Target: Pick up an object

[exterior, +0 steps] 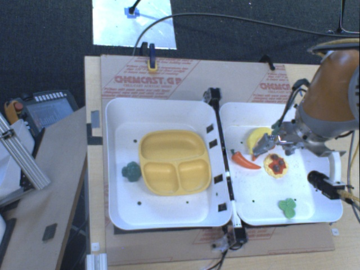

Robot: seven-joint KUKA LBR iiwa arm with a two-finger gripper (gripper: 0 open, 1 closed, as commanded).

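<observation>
In the right bin (315,207) lie a yellow piece (256,135), a red-orange chili pepper (244,160), a small round pizza slice with red topping (276,165) and a green leafy piece (288,207). My gripper (262,145) hangs low over the bin's upper left part, right beside the yellow piece and just above the pepper. The arm comes in from the right, its orange band above the wrist. Nothing is visibly held.
The left bin (121,151) holds a yellow three-compartment tray (173,162) and a green broccoli (131,171) left of it. A black divider (220,151) runs between the bins. A black part of the arm (323,185) sits over the right bin's right side.
</observation>
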